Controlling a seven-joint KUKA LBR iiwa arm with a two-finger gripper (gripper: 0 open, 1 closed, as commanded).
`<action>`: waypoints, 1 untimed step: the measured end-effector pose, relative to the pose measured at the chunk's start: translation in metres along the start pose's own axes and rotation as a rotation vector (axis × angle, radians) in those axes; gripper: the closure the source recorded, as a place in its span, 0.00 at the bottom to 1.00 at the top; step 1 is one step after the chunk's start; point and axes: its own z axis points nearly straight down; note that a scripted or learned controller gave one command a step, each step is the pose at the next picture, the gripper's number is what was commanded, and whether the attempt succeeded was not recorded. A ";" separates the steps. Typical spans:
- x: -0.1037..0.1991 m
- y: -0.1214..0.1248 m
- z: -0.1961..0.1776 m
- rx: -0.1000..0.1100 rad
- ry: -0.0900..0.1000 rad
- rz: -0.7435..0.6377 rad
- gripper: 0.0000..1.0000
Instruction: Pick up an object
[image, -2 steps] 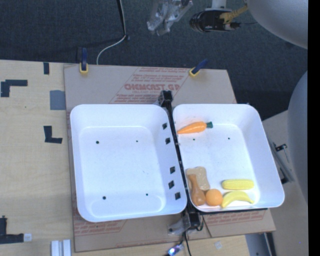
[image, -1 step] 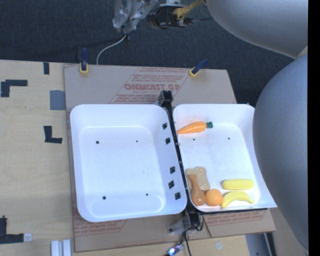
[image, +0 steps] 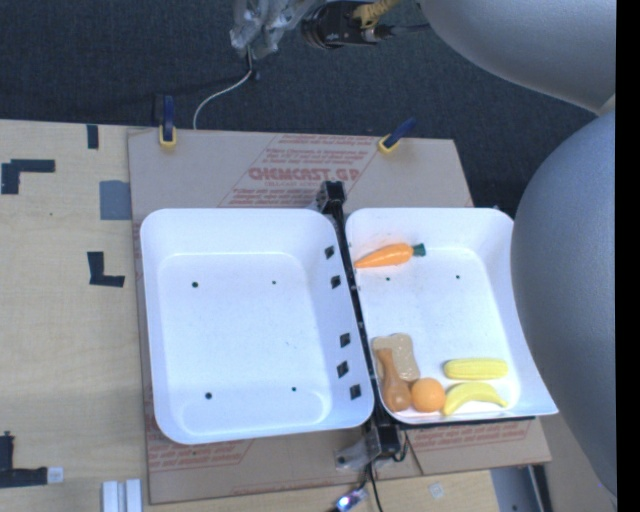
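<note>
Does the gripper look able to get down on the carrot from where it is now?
Probably yes: the carrot lies alone near the right bin's far edge, apart from the other items. The gripper sits well above, beyond the bins.

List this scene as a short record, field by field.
left bin: white, shallow
right bin: white, holds the toy food
carrot: far end, beside the divider
banana: near right corner
corn: just behind the banana
orange: left of the banana
bread: near left, by the divider
gripper: above the bins, over the dark floor
</note>
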 end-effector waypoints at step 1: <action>0.001 0.000 -0.010 0.001 -0.001 -0.002 1.00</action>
